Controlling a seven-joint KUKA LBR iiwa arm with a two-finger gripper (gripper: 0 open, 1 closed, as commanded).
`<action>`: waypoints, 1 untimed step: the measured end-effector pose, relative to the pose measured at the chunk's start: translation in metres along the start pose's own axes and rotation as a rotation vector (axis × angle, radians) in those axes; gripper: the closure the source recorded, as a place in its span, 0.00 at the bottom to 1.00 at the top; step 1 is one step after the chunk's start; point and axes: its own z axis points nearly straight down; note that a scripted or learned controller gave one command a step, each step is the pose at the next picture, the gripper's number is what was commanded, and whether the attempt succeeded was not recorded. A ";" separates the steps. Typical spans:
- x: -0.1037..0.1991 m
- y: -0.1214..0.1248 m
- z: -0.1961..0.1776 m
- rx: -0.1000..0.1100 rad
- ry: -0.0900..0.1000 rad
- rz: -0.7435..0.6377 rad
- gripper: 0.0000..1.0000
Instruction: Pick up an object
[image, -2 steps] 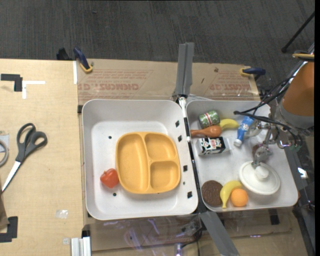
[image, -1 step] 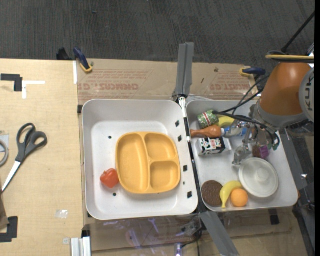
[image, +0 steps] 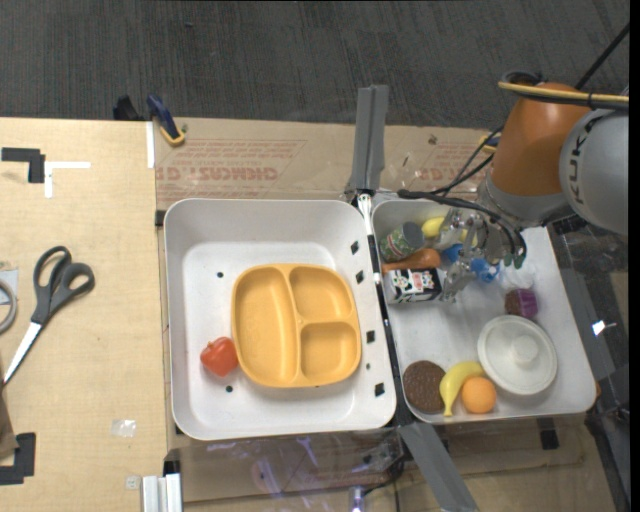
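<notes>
Jaws hidden in clutter, we cannot tell their state as our gripper (image: 468, 262) hovers near the right bin's (image: 570, 400) far edge, beside the carrot (image: 415, 259); nothing looks lifted yet.

Two white bins side by side on the bench: left bin (image: 190, 300) with a yellow divided tray (image: 296, 324) and a red tomato-like piece (image: 218, 355) just beside the tray's left edge. Right bin (image: 565, 300) crowded with a white bowl (image: 516, 353), banana (image: 456, 382), orange (image: 479, 395), brown disc (image: 424, 383), purple piece (image: 520, 302) and black-and-white carton (image: 413, 284). Gripper (image: 468, 255) low over the right bin's upper part, amid small colourful items; scissors (image: 48, 295) on the bench, well left.
</notes>
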 end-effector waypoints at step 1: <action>0.056 -0.066 -0.001 0.000 -0.029 -0.060 0.00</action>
